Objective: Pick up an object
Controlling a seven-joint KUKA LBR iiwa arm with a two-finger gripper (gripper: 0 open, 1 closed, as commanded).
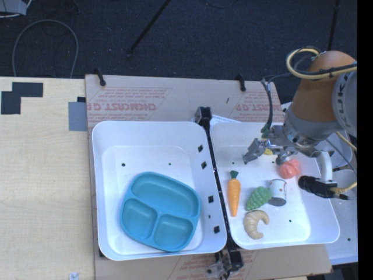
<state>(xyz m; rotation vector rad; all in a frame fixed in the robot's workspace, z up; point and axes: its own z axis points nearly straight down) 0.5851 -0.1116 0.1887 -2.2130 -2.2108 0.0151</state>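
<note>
The gripper [269, 151] hangs low over the back part of the right bin [323, 229]. One grey finger [254, 152] points left and down toward the bin floor, and other finger parts sit near a small yellow piece by the wrist. Whether the fingers are released or clenched cannot be told from this angle, and nothing is seen caught between them. The arm [317, 101] comes in from the right, its orange band rounded above the wrist.

Just right of the fingers lies a pink toy [288, 168], close under the wrist. Further forward in the same bin are a carrot [233, 195] lying lengthwise near the divider, a green bunch of grapes [258, 198] beside it, a small white can [278, 191] touching the grapes on their right, and a croissant [256, 223] nearest the front wall. That makes five objects in the right bin, one of each, all apart from the fingers.

The left bin [108, 150] holds one blue tray [160, 210] with three compartments, lying tilted toward the front.

The two bins sit side by side on a sheet of cardboard [145, 101], which lies on the pale wooden bench [41, 185].
</note>
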